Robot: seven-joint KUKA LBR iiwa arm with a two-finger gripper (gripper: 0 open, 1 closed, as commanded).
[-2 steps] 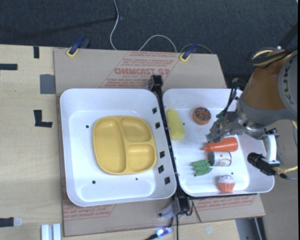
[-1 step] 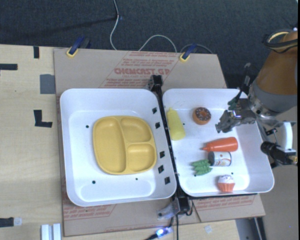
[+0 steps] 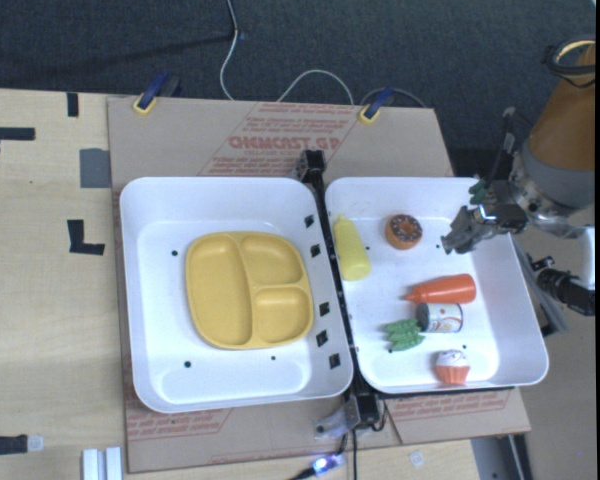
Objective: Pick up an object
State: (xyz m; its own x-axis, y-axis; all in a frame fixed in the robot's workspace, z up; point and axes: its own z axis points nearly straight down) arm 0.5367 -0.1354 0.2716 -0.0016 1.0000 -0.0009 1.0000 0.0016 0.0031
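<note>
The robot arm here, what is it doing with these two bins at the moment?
The gripper hangs over the right bin, near its far right side, with nothing between its fingers. In that bin lie a yellow piece, a round donut, a carrot, a small can, a green toy and a cupcake. The left bin holds a yellow divided plate.

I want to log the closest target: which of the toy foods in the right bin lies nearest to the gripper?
The round donut, brown with sprinkles, lies nearest the gripper, just to its left in the camera view. The carrot lies a bit farther.
</note>
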